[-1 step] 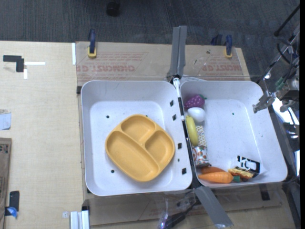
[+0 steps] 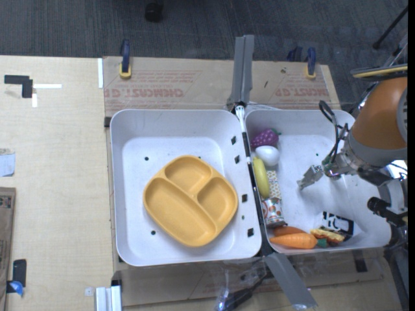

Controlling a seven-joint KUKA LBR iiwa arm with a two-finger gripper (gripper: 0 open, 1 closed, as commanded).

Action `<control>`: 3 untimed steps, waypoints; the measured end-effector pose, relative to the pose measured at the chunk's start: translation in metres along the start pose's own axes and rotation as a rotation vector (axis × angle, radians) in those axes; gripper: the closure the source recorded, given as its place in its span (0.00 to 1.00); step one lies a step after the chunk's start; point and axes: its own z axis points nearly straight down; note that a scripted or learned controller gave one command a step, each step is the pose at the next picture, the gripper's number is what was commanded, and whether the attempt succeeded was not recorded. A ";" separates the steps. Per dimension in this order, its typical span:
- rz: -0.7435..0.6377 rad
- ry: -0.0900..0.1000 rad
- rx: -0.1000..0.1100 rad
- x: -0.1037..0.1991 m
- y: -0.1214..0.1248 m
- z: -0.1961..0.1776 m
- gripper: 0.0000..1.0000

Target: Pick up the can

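item: small cylindrical can with a pale patterned upper wrap and red-orange lower label (image 2: 273,205), lying on its side in the right white bin (image 2: 299,126), against the bin's left wall. long axis runs roughly along that wall, from far to near. just beyond its far end: a yellow banana-shaped toy (image 2: 260,176), then a white egg-like piece (image 2: 266,154), then a purple grape cluster (image 2: 264,137). at its near end, touching or almost touching: an orange carrot toy (image 2: 295,240); beside that a small red-and-yellow item (image 2: 329,236) and a black-and-white printed card (image 2: 338,223).

hand (image 2: 310,177): grey two-finger unit on the arm with the orange band (image 2: 382,112), low over the bare middle of the right bin, pinching nothing. whether its fingers are spread or pressed together, cannot tell.

key relation: the can lies to the left of the hand and somewhat nearer the camera, apart from it, with bare bin floor between. judged, the grasp should close across the can's short width, and the wall crowds one side.

left white bin (image 2: 123,193): holds a yellow three-compartment plastic plate (image 2: 190,200).

surface: pale wooden table (image 2: 52,173) with brown cardboard (image 2: 181,83) clamped under the bins; dark carpet floor (image 2: 194,11) beyond.
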 end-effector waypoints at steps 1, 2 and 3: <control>0.001 0.000 0.000 0.000 0.000 0.000 0.00; 0.073 0.001 0.001 0.021 -0.030 -0.053 0.00; 0.221 0.001 0.003 0.054 0.002 0.001 0.00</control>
